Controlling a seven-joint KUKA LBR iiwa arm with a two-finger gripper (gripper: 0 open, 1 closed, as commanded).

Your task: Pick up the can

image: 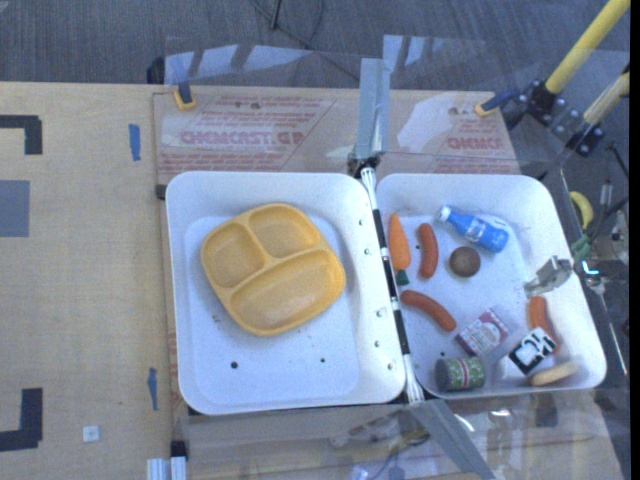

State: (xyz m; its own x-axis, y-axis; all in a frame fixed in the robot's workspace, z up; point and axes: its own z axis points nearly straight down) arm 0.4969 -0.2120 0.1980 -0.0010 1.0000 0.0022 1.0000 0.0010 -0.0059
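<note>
Camera view: can (460, 373) against right bin's (497, 185) near rim.

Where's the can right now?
The can lies on its side at the near edge of the right bin, just below the small red packet.

can (460, 373): label too small to read | gripper (548, 276): finger state unclear, arm cut by right edge

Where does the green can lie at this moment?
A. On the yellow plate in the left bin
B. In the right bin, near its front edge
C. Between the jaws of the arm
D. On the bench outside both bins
B: the can lies on its side in the right bin, close to the front rim.
</note>
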